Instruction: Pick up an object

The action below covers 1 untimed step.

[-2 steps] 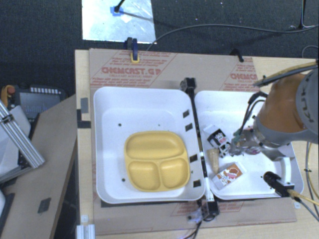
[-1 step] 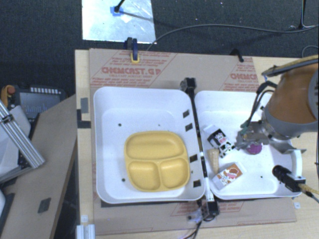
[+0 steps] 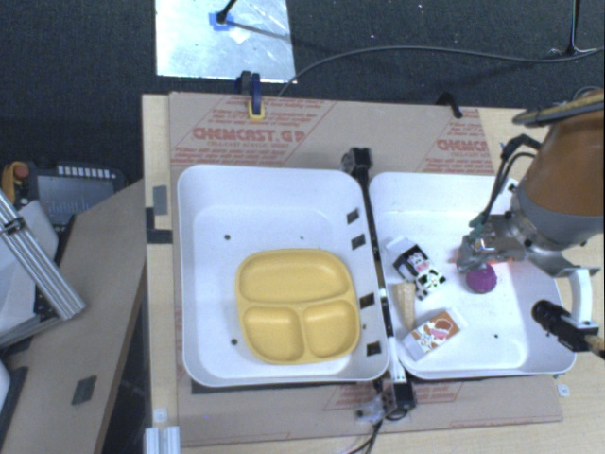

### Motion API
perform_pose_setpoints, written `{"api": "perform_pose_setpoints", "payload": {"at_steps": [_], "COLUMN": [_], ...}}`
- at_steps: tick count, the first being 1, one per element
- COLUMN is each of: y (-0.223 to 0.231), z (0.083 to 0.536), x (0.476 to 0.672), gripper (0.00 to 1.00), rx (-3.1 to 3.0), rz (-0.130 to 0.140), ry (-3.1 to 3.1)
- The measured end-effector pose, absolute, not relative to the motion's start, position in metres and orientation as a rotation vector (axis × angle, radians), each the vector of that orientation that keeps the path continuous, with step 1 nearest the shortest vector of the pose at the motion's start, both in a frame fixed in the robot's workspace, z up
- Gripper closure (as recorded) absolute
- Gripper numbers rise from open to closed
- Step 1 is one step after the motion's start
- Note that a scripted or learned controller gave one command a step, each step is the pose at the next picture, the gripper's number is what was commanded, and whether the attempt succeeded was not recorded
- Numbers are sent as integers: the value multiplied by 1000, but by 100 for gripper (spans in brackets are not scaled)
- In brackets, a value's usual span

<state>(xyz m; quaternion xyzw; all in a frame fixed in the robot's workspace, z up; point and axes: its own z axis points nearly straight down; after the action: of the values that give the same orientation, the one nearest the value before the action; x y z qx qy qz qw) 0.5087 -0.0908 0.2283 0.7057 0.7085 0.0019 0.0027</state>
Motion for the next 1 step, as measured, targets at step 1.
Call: {"api": "perform_pose_setpoints", "payload": {"at_steps": [1], "y": [-41], "z": [219], "x": [536], "gripper": [100], "rx": [2210], "rz": [5], "ry": [2232]}}
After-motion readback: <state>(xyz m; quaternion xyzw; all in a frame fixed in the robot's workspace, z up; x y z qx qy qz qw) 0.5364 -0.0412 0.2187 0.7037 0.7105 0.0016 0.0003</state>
